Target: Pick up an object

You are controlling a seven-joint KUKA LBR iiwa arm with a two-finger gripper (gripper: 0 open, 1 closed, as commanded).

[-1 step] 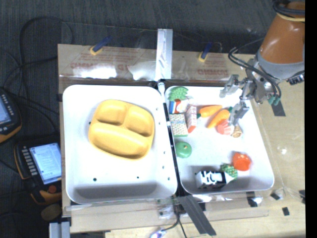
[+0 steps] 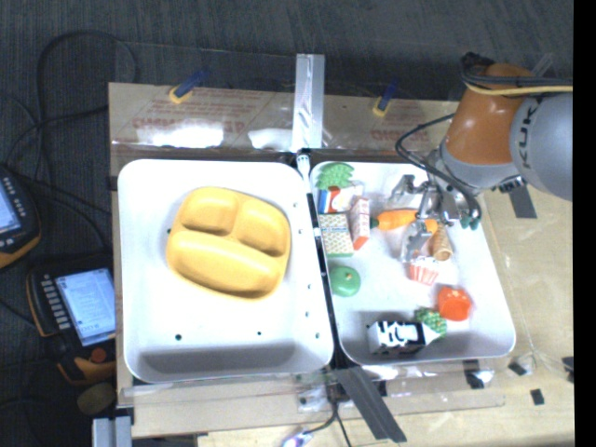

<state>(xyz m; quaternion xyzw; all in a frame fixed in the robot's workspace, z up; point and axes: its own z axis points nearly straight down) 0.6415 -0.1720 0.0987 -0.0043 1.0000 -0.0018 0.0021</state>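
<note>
My gripper (image 2: pixel 421 214) hangs low in the right bin (image 2: pixel 494 291), near its back right, under the orange wrist band. It sits right above an orange carrot-like toy (image 2: pixel 395 219) and a brown cone (image 2: pixel 440 244). Just in front of it lies a red-and-white striped cup toy (image 2: pixel 424 271). Nothing shows clearly gripped. Further toys in this bin are a green apple (image 2: pixel 345 280), a red-orange fruit (image 2: pixel 453 303), a black-and-white cow (image 2: pixel 396 335), small cartons (image 2: pixel 358 222) and a green leafy piece (image 2: pixel 333 175).
The left bin (image 2: pixel 140 333) holds a large yellow divided plate (image 2: pixel 228 240). A metal divider (image 2: pixel 319 250) runs between the bins. Cables loop over the arm at the right. Handheld devices (image 2: pixel 79 305) lie on the floor to the left.
</note>
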